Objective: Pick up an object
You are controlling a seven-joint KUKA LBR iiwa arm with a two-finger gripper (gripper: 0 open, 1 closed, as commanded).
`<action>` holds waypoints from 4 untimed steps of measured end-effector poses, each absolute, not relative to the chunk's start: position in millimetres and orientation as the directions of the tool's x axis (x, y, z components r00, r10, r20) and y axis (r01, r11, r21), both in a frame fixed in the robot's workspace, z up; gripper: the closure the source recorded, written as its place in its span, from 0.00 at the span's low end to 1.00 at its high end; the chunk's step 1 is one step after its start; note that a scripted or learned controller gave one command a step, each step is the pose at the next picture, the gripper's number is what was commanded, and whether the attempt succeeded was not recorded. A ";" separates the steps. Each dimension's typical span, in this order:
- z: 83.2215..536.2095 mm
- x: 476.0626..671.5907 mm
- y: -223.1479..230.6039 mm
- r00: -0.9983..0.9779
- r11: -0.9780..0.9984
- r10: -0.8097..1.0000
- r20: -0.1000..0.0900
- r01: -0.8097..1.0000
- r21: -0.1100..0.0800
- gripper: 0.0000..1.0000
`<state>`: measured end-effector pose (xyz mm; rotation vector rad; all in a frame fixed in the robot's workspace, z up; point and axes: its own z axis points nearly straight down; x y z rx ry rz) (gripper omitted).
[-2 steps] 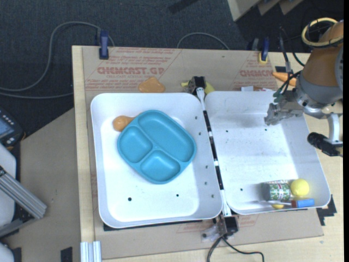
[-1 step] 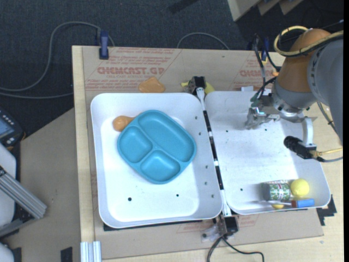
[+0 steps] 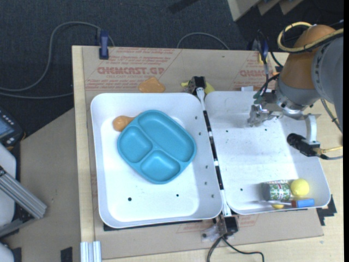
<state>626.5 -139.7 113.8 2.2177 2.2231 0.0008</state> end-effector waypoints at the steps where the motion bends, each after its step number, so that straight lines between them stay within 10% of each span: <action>1: 123.9 627.1 -139.6 -0.003 0.003 1.000 -0.002 1.000 0.004 1.00; 2: 95.7 636.8 -102.3 -0.004 0.004 1.000 0.002 1.000 -0.004 1.00; 3: 192.0 670.1 -83.3 -0.004 0.004 1.000 -0.001 1.000 0.014 1.00; 4: 123.4 650.1 -102.9 0.002 -0.002 1.000 0.001 1.000 -0.008 1.00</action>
